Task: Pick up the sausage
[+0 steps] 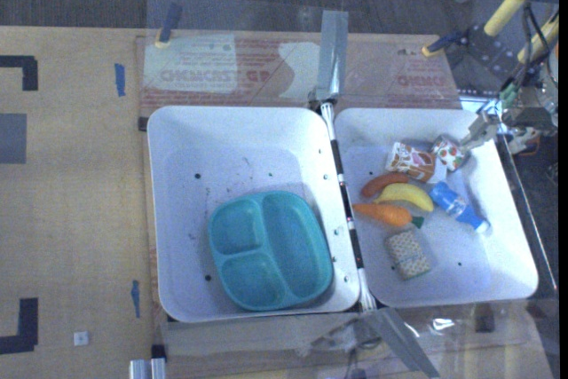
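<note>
The sausage [382, 184], reddish brown and curved, lies in the right bin [497, 280] near its left wall. It touches the yellow banana [410, 196] just below it. My gripper [477, 134] hangs over the bin's upper right corner, well to the right of the sausage. The gripper is close to a small red and white item [449, 153]. Nothing shows between the gripper and the sausage but a small printed packet [410, 160].
An orange carrot [385, 213], a blue bottle [458, 205] and a speckled block [408, 254] also lie in the right bin. The left bin [177, 146] holds a teal divided plate [269, 249]. A metal divider [342, 191] separates the bins.
</note>
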You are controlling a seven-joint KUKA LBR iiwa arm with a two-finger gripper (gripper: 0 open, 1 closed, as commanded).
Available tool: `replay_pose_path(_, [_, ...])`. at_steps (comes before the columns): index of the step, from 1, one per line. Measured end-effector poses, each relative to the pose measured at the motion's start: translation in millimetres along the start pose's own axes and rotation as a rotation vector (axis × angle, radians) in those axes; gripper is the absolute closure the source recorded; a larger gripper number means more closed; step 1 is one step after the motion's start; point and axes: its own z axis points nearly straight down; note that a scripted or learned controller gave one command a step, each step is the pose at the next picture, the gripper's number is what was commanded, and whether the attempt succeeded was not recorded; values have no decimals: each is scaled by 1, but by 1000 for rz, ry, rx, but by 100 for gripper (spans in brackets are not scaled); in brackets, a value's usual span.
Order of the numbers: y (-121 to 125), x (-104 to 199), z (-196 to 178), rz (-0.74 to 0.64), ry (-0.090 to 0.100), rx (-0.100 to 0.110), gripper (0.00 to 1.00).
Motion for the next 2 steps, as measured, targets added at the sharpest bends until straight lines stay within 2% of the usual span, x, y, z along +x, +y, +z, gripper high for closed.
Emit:
replay_pose_path(1, [-3, 33, 157, -217, -1, -1, 0])
replay_pose_path(2, [88, 50, 108, -714, -5, -7, 0])
